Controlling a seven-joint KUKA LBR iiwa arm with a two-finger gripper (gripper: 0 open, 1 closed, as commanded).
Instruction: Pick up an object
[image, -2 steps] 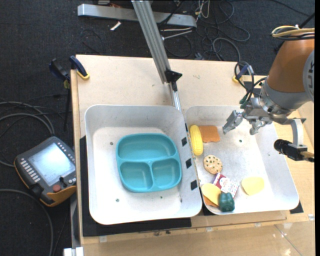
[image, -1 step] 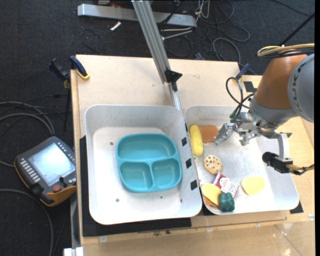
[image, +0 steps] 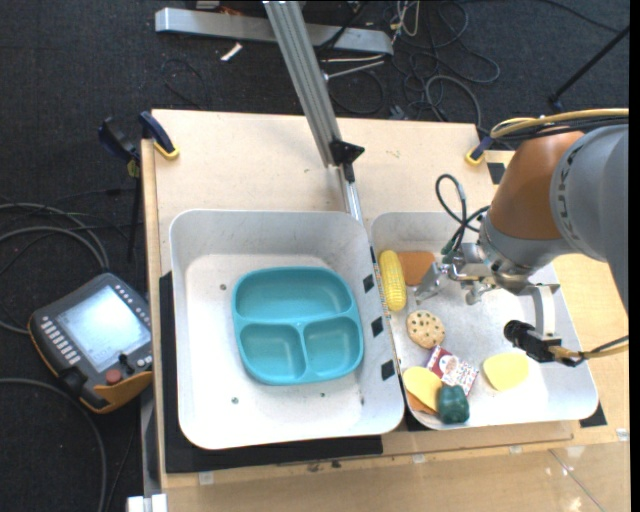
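Claw (image: 436, 283) beside corn cob (image: 393, 279) (right bin (image: 575, 400))

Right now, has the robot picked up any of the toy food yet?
Not yet, it seems. Nothing looks lifted: the corn, cookie, red packet and yellow piece all lie on the floor of the right bin. The claw sits low in that bin, by the orange piece near the corn, with nothing visible between its fingers. Grabbing and lifting one thing is still left. The blue tray sits in the left bin.
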